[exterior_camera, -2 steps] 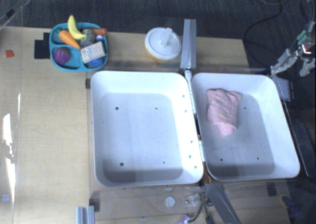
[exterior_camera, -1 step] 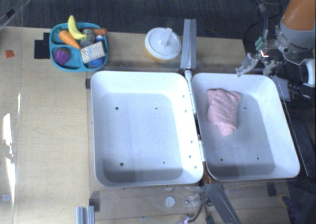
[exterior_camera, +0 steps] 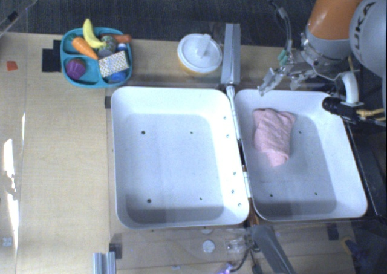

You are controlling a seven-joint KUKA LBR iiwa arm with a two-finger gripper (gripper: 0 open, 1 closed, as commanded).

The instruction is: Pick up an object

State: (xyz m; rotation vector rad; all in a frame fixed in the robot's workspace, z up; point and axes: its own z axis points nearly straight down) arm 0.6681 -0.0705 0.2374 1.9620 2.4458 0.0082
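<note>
Tabletop [exterior_camera: 54,146]: two white bins. Right bin [exterior_camera: 338,164] holds your item, a pink cloth [exterior_camera: 273,135], bunched near its back-left. Expect it light, soft, limp, unbreakable; pinch a raised fold at the middle. Hand [exterior_camera: 279,76] hovers above the bin's back rim; you cannot tell its state.

Two white bins [exterior_camera: 121,164], one pink cloth [exterior_camera: 273,135], one blue tray [exterior_camera: 84,79], perhaps one lidded cup [exterior_camera: 199,53].

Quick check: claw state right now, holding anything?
Claw: open, holding nothing, hanging above the far rim of the right bin; the pink cloth lies untouched on that bin's floor.
</note>
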